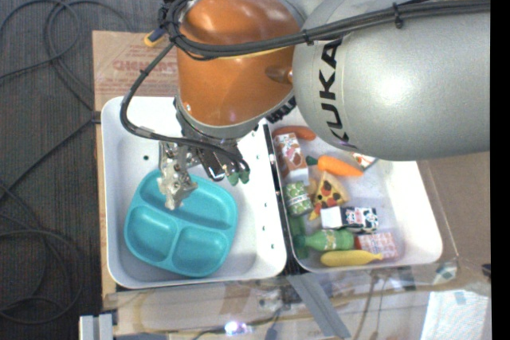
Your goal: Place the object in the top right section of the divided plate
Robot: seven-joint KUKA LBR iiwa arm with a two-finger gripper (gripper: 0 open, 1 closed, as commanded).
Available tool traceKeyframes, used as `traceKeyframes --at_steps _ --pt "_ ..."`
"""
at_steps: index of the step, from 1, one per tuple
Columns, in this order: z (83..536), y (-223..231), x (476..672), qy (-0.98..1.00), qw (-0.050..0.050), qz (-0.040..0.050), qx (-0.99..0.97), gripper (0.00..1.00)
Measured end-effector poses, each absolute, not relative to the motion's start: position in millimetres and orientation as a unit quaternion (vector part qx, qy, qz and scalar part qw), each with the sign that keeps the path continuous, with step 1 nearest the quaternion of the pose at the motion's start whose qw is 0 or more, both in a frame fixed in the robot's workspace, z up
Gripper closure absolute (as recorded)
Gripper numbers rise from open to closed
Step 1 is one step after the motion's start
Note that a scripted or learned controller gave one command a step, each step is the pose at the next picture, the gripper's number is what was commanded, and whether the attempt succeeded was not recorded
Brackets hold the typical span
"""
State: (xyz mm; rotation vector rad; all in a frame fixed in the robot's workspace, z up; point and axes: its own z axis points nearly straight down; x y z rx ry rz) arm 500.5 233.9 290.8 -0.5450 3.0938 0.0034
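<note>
A teal divided plate [209, 249] lies in the left white bin [119, 171], toward its front. My gripper [173, 199] hangs below the big orange wrist band, over the plate's upper left part, with its tip close to the plate's surface. I see no object clearly at the gripper's tip. A small green piece [233, 177] shows just right of the gripper, above the plate's upper right edge; whether it is a loose object or part of the tool I cannot tell.
The right bin [422, 243] holds several toy foods: a carrot [339, 166], a pizza slice [327, 191], a green bottle [331, 240], a yellow piece [351, 257], a cow-patterned carton [359, 217] and a red box [287, 151]. The arm covers the bins' far parts.
</note>
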Motion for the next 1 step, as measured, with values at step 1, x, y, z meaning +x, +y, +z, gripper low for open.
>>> traceKeyframes --at_steps 1 --pt "341.3 234.0 498.5 0.992 0.001 0.0013 -0.127 1.00"
